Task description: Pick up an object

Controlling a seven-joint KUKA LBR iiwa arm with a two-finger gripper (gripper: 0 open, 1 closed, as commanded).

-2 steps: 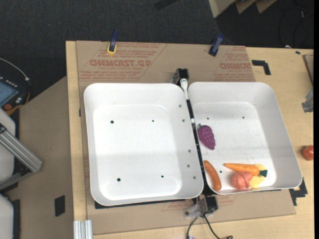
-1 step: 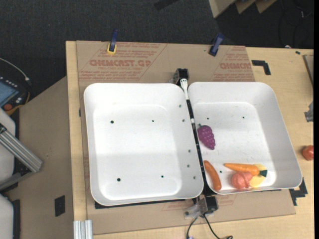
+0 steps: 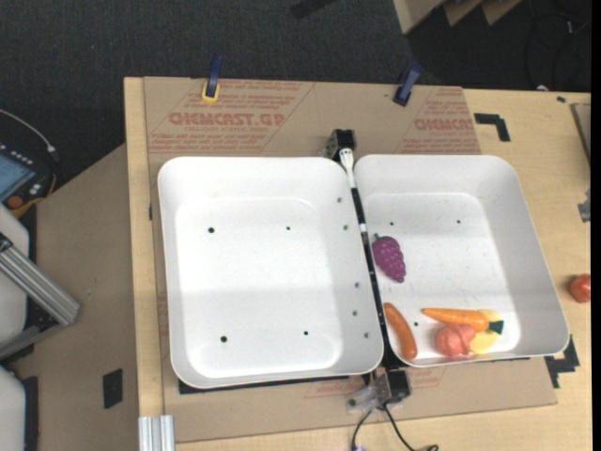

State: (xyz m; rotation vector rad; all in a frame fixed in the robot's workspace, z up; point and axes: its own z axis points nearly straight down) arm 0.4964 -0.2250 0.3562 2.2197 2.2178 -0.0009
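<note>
Camera view, looking down at a slant: two shallow white bins sit side by side on a cardboard-covered bench (image 3: 282,111). The left bin (image 3: 178,252) shows bare floor apart from a few small dark dots. The right bin (image 3: 526,224) holds all the candidate objects. A purple grape bunch (image 3: 389,257) lies against the bin's 9 o'clock wall, just beside the divider between the two bins. Toward 7 o'clock, an orange-red sausage-shaped piece (image 3: 401,331) lies along the same wall. Around 6 o'clock, near the front rim, an orange carrot (image 3: 456,317) lies roughly crosswise, and touching it on its front side sits a pink-and-yellow lump (image 3: 462,342); whether that lump is one item or two I cannot tell. A small red object (image 3: 580,288) rests on the bench outside the right bin, at about 3 o'clock. End effector: I cannot tell how far open it is or whether it has hold of anything. Judgement on progress: every object lies on a surface, so the pick looks not yet done. Approach, grasp and lift all appear to be left. The grape bunch, apart from the others, looks the least cluttered target, though the wall is close.
</note>
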